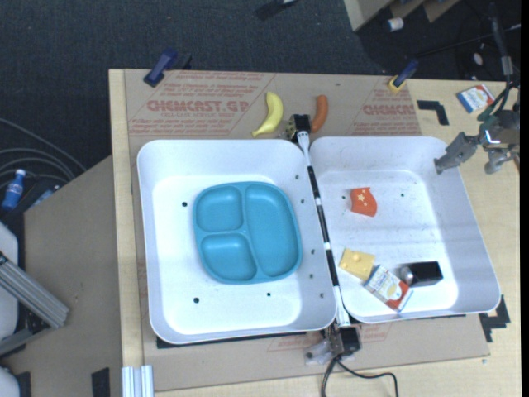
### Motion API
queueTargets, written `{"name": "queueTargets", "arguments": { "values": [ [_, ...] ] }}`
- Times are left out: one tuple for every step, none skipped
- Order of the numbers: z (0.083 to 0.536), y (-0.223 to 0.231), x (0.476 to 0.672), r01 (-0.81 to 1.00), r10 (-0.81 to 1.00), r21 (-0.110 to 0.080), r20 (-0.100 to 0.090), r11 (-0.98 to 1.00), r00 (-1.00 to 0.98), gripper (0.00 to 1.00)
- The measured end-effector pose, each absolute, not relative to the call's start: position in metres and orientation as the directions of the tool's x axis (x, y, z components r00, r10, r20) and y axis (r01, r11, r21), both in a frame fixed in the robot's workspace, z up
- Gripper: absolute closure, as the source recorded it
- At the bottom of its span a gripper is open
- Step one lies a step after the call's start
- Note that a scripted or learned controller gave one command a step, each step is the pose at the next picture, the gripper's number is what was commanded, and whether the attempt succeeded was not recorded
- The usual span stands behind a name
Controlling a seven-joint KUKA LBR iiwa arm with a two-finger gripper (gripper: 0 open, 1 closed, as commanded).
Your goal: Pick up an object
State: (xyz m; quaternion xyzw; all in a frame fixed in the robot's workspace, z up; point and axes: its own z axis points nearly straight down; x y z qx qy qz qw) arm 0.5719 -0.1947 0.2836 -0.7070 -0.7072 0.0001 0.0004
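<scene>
While my grey metal gripper (474,152), fingers spread apart and holding nothing, is hanging over the right white bin's (457,222) far right rim, I am seeing a red wedge-shaped block (364,202) lying inside.

My right bin (463,222) lies open across its middle and far side; a red piece (364,202), cheese wedge (357,263), small packet (385,286) and black block (424,273) crowd its near edge.
</scene>
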Motion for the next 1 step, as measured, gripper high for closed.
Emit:
{"name": "queueTargets", "arguments": {
  "values": [
    [0.1194, -0.1645, 0.6002, 1.0, 1.0, -0.002, 0.001, 0.0, 0.0, 0.0]
  ]
}}
